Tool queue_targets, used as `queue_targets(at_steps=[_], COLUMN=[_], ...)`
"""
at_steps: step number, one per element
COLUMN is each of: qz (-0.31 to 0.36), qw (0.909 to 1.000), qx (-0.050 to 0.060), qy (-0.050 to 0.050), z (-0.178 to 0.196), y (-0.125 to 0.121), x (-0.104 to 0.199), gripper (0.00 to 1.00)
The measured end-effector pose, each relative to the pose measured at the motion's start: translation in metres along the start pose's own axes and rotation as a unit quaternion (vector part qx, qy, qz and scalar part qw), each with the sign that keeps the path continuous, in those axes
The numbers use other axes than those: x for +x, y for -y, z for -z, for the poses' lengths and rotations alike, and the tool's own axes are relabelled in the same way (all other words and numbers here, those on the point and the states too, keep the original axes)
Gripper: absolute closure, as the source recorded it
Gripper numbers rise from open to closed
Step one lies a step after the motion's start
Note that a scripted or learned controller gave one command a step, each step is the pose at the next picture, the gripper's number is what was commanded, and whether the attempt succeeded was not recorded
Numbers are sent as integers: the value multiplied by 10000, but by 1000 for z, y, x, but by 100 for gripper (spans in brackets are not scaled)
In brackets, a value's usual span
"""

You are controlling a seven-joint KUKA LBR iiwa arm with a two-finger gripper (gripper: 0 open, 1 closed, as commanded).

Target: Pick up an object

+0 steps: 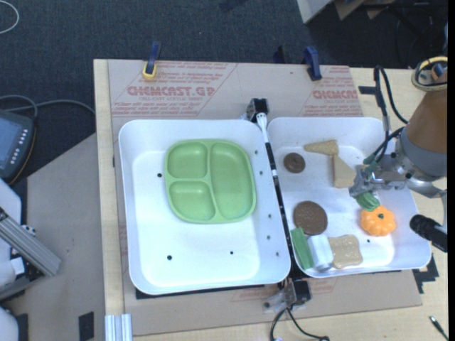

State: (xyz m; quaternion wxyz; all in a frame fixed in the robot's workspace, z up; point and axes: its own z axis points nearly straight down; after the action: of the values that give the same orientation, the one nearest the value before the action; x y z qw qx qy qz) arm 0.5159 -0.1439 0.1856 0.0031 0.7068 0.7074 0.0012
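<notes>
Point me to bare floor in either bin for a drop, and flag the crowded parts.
Left bin: bare floor all around the green tray, widest along the near edge and left side. Right bin: a small bare patch between the small brown disc and larger brown disc. Crowded at the gripper, the orange pumpkin and the near corner.

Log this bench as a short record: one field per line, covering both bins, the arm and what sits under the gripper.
left bin: holds a green divided plate
right bin: two brown round pieces, tan wedge, orange pumpkin, green item, toast slice
arm: reaches in from the right
gripper: over the right bin, just above the green item, beside the pumpkin
grasp: cannot tell
</notes>
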Motion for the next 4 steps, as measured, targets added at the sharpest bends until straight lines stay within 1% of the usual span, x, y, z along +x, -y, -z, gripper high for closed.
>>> queue_targets(at_steps=[1, 2, 3, 4], qz=[4, 21, 18, 4], qw=[10000, 10000, 10000, 10000], qx=[-2, 11, 1, 17], qy=[0, -11, -9, -5], z=[42, 37, 48, 48], y=[-2, -34, -77, -78], x=[0, 31, 52, 59], gripper=[100, 100, 100, 100])
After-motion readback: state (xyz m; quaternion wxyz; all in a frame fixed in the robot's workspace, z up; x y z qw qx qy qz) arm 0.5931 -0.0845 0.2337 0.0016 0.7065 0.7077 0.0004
